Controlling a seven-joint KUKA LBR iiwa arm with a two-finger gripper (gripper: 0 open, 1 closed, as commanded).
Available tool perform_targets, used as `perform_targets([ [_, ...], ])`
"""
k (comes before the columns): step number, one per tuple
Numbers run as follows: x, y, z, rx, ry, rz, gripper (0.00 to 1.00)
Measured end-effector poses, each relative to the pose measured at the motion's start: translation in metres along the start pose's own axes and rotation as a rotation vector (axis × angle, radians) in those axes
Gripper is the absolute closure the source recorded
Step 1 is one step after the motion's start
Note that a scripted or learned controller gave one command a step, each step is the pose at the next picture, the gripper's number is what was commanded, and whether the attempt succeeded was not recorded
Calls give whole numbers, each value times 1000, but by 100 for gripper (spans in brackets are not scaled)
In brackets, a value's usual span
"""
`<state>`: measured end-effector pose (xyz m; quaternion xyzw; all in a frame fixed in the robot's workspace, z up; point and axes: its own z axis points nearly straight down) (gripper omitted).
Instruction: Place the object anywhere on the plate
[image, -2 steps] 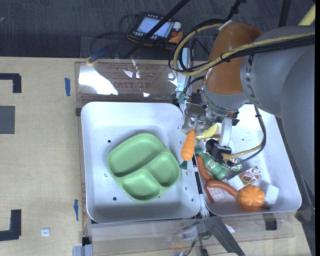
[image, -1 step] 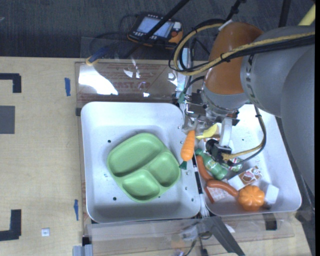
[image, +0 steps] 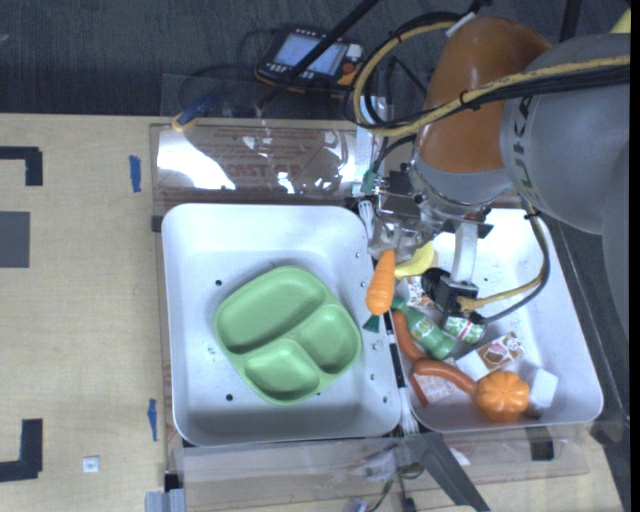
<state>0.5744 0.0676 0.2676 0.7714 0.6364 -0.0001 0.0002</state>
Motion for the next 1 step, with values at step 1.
perform_targets([
  [1,88,-17,68,6,-1,188,0],
])
